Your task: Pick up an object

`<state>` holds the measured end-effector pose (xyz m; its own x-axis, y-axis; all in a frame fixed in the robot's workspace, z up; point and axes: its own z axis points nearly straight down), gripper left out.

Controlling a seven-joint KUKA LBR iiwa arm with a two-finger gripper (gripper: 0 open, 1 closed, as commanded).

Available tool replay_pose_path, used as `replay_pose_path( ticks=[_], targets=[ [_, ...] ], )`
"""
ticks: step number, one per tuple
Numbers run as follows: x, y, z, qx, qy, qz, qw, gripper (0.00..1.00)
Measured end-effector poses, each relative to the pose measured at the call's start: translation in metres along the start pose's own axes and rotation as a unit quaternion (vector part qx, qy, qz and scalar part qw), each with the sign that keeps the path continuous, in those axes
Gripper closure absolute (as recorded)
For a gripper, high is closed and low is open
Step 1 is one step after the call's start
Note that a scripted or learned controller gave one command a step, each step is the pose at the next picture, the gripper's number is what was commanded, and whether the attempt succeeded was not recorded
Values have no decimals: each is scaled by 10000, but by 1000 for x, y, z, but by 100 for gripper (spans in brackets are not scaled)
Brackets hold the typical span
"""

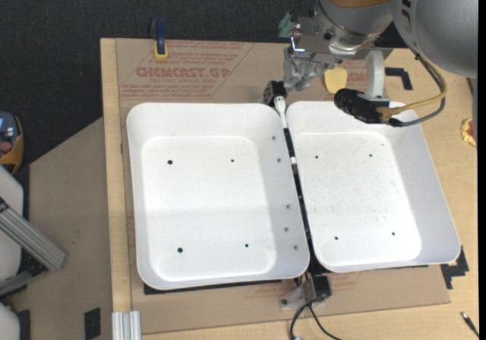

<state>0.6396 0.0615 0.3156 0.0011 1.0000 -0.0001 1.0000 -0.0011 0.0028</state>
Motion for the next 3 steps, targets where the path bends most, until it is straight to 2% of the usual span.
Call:
replay_pose_path(
  ticks=[1, 2, 3],
  targets=[
    [-16, -20, -20, 15, 0, -3, 10000, 100],
    [-102, 5, -77, -31, -20, 30, 10000, 100],
    [-53, 23, -9, 25, 2, -14, 10000, 100]
  ],
)
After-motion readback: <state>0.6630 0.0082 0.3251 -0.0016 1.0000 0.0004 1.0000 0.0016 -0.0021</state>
